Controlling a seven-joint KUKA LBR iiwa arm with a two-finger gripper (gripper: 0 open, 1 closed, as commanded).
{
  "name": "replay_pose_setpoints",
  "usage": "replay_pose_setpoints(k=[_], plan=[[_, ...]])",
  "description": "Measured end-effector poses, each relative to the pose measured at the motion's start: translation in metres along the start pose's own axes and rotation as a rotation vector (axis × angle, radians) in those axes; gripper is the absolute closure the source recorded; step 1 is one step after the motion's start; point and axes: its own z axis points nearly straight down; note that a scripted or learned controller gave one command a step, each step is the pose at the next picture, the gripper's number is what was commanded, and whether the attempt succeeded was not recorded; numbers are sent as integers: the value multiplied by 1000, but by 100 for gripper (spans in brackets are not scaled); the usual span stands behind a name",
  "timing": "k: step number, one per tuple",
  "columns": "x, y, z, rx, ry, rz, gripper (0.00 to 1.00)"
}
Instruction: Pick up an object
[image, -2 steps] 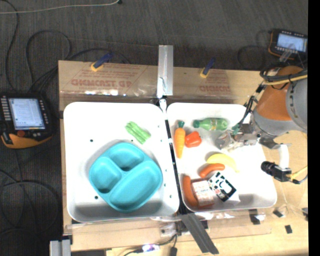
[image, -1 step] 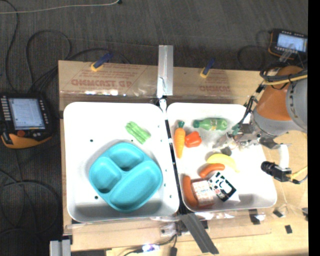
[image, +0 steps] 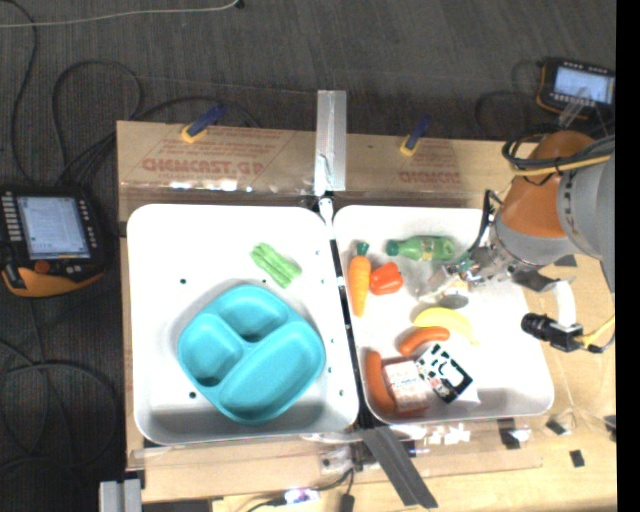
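Toys lay scattered in the right bin (image: 520, 390): a green bottle (image: 422, 247) on its side near the far wall, an orange carrot (image: 358, 282) with a green top just beside the divider, a red pepper (image: 386, 279) touching the carrot's right side, a yellow banana (image: 445, 321) at mid-bin, an orange sausage-shaped piece (image: 418, 341) just below the banana, a black-and-white patterned box (image: 442, 371), and a brown-red can (image: 396, 383) with a pale label near the front wall. The gripper (image: 462, 271) hung over the far right part of that bin, low, at the right end of the bottle and above the banana. The bottle lay just beside the gripper on its left; the banana sat near but apart. Whether any toy was between the fingers could not be told, and whether they stood open or closed could not be told either, since the metal parts blurred together against the white floor. The arm (image: 555, 205) was cut off by the frame on the right. In the left bin (image: 150, 300) sat a blue divided plate (image: 252, 350), with a green leafy piece (image: 276, 263) apart from it toward the far wall
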Motion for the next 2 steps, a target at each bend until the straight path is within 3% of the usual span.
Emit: replay_pose_setpoints(k=[1,2], plan=[[1,3,-11,-7,-2,-1,100],[1,3,-11,-7,-2,-1,0]])
